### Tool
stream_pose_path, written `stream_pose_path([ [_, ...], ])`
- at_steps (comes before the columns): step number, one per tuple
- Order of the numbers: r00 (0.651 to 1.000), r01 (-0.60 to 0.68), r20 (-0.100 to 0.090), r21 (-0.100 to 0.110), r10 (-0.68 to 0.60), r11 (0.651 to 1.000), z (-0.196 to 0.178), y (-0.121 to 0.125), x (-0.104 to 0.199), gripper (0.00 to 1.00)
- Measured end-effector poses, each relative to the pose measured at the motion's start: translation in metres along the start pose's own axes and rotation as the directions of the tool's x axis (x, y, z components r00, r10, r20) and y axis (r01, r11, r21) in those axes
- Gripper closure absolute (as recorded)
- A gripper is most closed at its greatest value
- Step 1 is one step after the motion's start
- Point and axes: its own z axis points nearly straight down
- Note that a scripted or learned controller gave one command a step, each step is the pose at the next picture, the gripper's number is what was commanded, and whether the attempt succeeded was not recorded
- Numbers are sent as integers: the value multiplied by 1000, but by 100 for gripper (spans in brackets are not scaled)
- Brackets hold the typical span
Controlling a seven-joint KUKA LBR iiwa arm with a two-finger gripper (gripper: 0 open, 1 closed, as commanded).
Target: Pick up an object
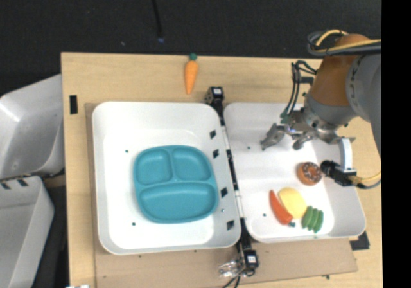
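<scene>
In the right bin (257,119) lie a brown doughnut-like toy (309,173), a yellow toy (292,200), a red pepper-shaped toy (279,208) and a green toy (313,218), all toward the near right corner. My gripper (284,139) hangs over the far half of that bin, up and to the left of the doughnut toy. It is open, its two grey fingers (269,139) spread apart with nothing between them. The orange-banded wrist (334,84) rises behind it.
The left bin (109,126) holds a blue divided plate (174,182). A toy carrot (191,74) lies on the bench beyond the bins. Black clips (214,94) sit along the seam between the bins. A cable (347,176) trails near the right bin's right wall.
</scene>
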Motion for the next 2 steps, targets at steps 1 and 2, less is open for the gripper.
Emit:
stream_pose_path([
  [1,1000,-4,1,-2,4,1000,32,0,-1,0],
  [2,1000,-6,1,-6,6,1000,19,1,-2,100],
])
